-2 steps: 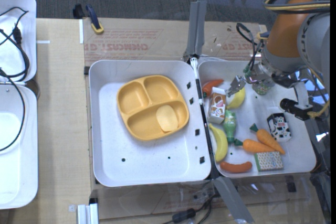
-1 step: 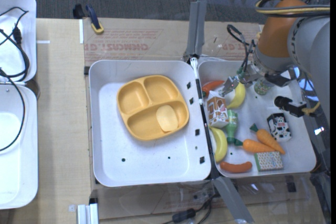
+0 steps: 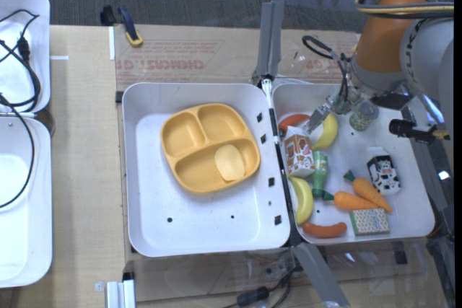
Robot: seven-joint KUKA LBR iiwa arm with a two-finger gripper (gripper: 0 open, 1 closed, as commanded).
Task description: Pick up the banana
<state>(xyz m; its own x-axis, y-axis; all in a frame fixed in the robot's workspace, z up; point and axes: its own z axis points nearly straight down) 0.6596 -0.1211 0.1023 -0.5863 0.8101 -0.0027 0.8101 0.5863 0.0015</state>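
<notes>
Arm over the right bin, at a banana

Gripper [image 3: 323, 114] sits in the right bin [image 3: 415, 155] at upper right of the frame, against a banana [image 3: 329, 132]; a second banana [image 3: 302, 200] lies lower down by a carton [image 3: 299, 155]; a yellow plate [image 3: 209, 147] rests in the left bin [image 3: 144, 177]

Colours in the two white bins

Yellow divided plate [image 3: 209, 148], yellow bananas [image 3: 302, 199], orange carrots [image 3: 359, 201], black-and-white cow-patterned carton [image 3: 382, 174], orange-banded grey arm [image 3: 404, 32].
</notes>
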